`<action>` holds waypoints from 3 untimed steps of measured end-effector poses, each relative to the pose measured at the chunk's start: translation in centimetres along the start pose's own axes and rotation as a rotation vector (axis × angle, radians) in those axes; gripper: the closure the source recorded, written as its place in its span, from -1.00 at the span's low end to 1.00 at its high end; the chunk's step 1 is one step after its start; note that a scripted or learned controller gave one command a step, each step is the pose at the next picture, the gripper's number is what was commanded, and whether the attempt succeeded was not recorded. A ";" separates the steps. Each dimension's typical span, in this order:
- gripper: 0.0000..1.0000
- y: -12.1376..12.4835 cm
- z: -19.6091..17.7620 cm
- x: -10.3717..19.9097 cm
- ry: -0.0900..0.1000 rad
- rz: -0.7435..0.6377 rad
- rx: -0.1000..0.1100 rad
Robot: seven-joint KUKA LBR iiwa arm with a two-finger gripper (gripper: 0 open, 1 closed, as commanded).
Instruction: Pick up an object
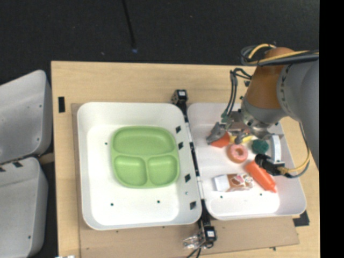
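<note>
1. Nearest you, at the bench's (pixel 64 235) front edge, a small metal clip (pixel 196 242) sits below the seam where the two bins meet.
2. Looking left first, you find the left bin (pixel 91 208) holding only a green divided plate (pixel 144 156), lying flat at its centre.
3. Moving right, the right bin (pixel 290 198) carries the candidates: a small picture card (pixel 232 182) at 6 o'clock, a pink ring (pixel 237 153) in the middle, an orange carrot-like piece (pixel 262 176) at 4 o'clock, and a dark teal lump (pixel 261 144) at 3 o'clock.
4. The gripper (pixel 226 130) hangs low at the bin's 11 o'clock, just above an orange-red piece (pixel 220 141); you should read this as the reach-and-close step, nothing lifted yet.
5. Its fingers look spread and empty, though blur makes this a guess.
6. Your next move calls for closing squarely on that piece, then rising straight up.
7. Yellow bits beside the wrist are half covered by the arm; you cannot tell what they are.
</note>
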State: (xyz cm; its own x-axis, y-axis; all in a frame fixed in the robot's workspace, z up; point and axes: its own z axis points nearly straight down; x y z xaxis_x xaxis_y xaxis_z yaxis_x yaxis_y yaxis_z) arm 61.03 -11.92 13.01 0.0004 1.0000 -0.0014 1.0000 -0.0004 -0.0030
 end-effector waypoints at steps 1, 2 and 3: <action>1.00 0.1 -1.4 -0.1 0.000 0.004 -0.005; 1.00 0.0 -7.9 0.0 0.000 -0.003 -0.011; 1.00 -0.1 -12.2 -0.1 0.000 -0.003 -0.008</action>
State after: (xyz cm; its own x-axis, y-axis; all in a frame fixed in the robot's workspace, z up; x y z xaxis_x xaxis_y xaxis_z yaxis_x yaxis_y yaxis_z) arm 60.99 -12.04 25.23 -0.0023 1.0000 -0.0011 1.0000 0.0023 0.0050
